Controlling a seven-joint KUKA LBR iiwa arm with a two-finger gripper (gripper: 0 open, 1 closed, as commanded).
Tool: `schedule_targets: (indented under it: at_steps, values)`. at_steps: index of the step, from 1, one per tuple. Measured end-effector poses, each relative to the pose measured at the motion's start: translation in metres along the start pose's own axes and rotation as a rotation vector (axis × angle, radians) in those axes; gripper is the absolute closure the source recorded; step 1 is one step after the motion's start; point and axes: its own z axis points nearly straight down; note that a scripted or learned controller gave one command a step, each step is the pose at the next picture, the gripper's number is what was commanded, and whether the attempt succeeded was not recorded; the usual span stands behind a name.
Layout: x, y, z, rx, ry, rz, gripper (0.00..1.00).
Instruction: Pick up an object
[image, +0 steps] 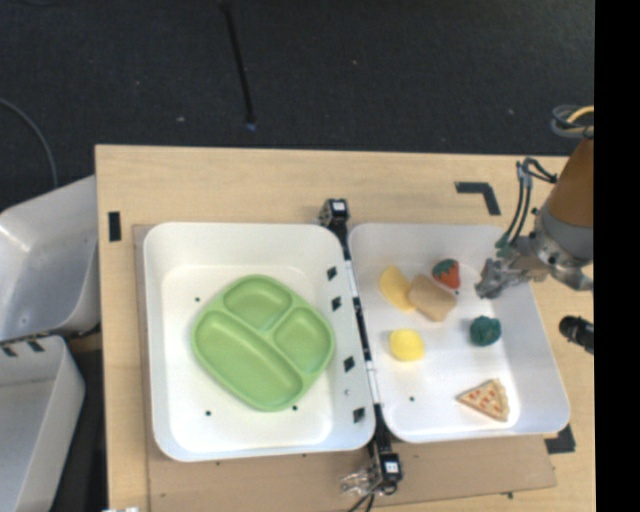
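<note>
Nearest the camera, by the front right corner of the right bin (530, 405), lies a pizza slice (486, 399), flat and untouched. Further in, a yellow ball (406, 345) sits towards that bin's left wall, and a dark green ball (485, 331) rests nearer its right side, well apart from it. Beyond these, a tan block (431, 298) leans against a yellow wedge (396, 287) on its left, and a red piece with a green top (446, 273) touches the block's far corner.

The gripper (494, 278) hangs above the far right part of the right bin, just beside the red piece and above the dark green ball. Whether it is spread or closed I cannot tell; nothing is visibly lifted with it. All 6 objects appear to rest on the bin floor.

The left bin (160, 300) carries a green divided plate (262, 342), lying across its middle, with 3 compartments that hold nothing.

So I judge the task as barely begun: the arm is positioned over the objects, but choosing, closing on and raising 1 of them all remain.
</note>
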Motion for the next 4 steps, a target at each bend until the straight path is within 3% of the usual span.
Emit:
schedule_targets:
  at_steps: [1, 2, 4]
  values:
    - [0.004, 0.000, -0.063, -0.002, 0.000, -0.004, 1.00]
    - [0.003, 0.001, -0.078, 0.002, 0.001, -0.004, 1.00]
    - [0.116, -0.001, -0.094, 0.005, 0.005, -0.009, 1.00]
